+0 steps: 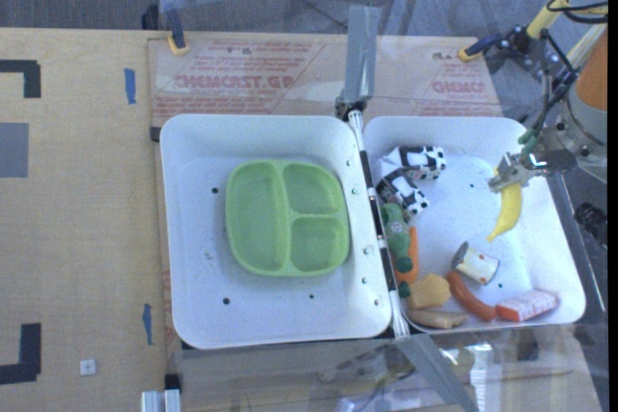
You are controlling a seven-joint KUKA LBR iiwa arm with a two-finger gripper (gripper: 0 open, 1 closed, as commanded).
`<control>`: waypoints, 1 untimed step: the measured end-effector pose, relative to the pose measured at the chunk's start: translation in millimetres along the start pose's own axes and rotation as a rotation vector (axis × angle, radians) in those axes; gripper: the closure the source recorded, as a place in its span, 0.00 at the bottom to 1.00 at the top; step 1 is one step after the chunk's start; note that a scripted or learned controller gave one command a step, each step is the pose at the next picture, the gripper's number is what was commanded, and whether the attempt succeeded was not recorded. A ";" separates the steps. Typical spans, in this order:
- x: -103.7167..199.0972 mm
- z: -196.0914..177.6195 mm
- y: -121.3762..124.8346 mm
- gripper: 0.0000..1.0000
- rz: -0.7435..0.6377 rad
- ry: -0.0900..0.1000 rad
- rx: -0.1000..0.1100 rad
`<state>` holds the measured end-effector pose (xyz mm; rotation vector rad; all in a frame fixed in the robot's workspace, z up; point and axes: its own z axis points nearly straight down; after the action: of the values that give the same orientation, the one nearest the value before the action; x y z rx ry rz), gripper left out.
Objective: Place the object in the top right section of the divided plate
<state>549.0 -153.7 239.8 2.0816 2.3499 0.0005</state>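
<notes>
A light green divided plate (287, 217) lies in the left bin (183, 207); it has one long section on the left and two smaller sections on the right. A yellow banana (505, 210) hangs upright over the right bin (463, 135), near its right wall. My gripper (510, 175) reaches in from the right and is shut on the banana's top end. The plate is far to the left of the gripper, beyond the divider between the bins.
The right bin holds several toys: two black-and-white cows (422, 160), a carrot (409, 251), a white and brown cylinder (475, 262), a red sausage (470, 296), a pink block (527, 306). They crowd its left and front sides.
</notes>
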 end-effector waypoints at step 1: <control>59.9 36.2 14.9 1.00 0.109 0.002 0.003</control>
<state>556.6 -92.5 203.6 2.2088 2.2359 -0.0006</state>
